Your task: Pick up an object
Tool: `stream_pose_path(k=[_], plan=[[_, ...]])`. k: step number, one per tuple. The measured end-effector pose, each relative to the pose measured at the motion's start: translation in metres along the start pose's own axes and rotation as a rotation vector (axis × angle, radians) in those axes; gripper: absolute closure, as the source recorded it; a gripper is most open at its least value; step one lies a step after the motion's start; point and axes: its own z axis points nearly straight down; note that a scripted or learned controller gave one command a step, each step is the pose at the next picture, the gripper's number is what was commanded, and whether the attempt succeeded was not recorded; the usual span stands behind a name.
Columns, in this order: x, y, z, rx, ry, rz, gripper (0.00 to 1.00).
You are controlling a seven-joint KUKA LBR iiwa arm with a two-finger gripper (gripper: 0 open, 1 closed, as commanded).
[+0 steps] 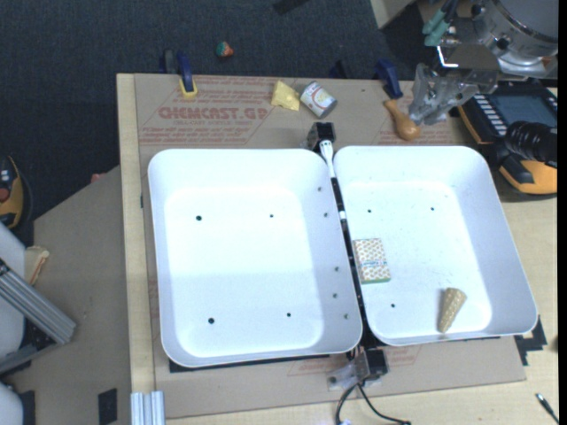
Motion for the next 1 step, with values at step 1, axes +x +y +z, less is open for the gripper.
stream_pose_path(k=[1], plan=[[0.0529,0.054,0.1004,0.021,-0.002,0.004,1.0]])
